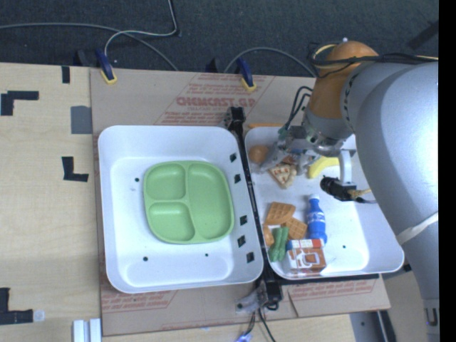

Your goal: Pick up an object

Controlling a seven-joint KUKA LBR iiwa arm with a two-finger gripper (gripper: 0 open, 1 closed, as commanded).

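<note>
My gripper (287,155) is low over the far end of the right bin (370,251). It hangs right above a tan waffle-like toy piece (283,174). A brown bun-shaped piece (259,153) lies just left of it and a yellow banana (323,166) just right. Nearer the front lie a blue bottle (315,220), two orange crackers (280,212), a green pickle-like piece (278,242) and a red-and-white box (306,256). Nothing shows as lifted.
The left bin (125,155) holds a green divided plate (189,200). The arm's large grey body (399,134) covers the right bin's far right corner. A black divider (246,191) runs between the bins. Cables and blue clamps (107,68) lie behind them.
</note>
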